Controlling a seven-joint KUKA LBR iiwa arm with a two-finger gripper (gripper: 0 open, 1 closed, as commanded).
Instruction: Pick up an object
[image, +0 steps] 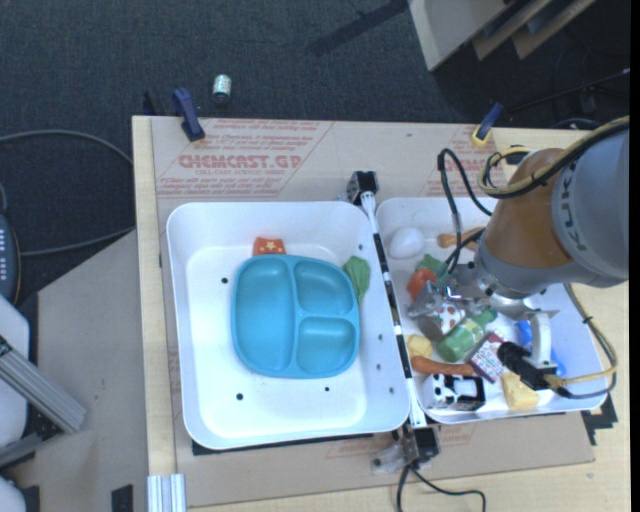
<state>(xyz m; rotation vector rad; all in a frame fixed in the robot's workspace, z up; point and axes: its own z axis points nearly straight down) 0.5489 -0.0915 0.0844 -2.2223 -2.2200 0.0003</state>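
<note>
My gripper (432, 298) is down in the right bin (592, 400), amid a heap of small toys. Its metal tip sits beside a red and green piece (428, 270) and just above a green toy (462, 338). The grey and orange arm (540, 225) covers the bin's upper right part. A white egg-shaped toy (405, 241) lies at the bin's top left. I cannot make out anything held in the gripper.
The left bin (195, 400) holds a blue divided plate (296, 315), a small orange block (268, 245) above it and a green leaf-like piece (357, 275) at its right. A black-and-white toy (455, 390) and a yellow wedge (520, 392) lie at the right bin's front.
</note>
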